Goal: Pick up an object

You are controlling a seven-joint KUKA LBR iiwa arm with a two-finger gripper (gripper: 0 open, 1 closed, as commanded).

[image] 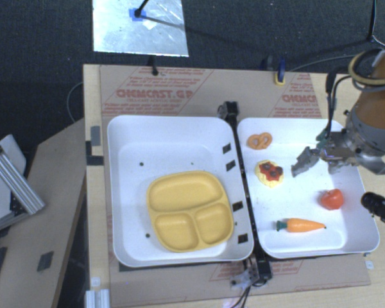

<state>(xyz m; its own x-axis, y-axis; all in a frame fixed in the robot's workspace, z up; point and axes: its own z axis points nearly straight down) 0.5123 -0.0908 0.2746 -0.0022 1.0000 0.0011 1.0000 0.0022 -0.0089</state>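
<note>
A: Has anything been picked up?

B: Not yet. The fingers point(311, 159) are spread with nothing between them. The pizza toy point(269, 172) lies just beside their tip; the tomato point(332, 199), carrot point(300, 225) and pretzel point(259, 140) lie untouched farther out.

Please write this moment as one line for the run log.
tool over right bin, nothing visibly held | right bin: pretzel, pizza piece, tomato, carrot | left bin: yellow tray

The arm point(372, 108) behind the claw point(311, 158) is cut off by the right edge; finger spacing is indiscernible.
</note>
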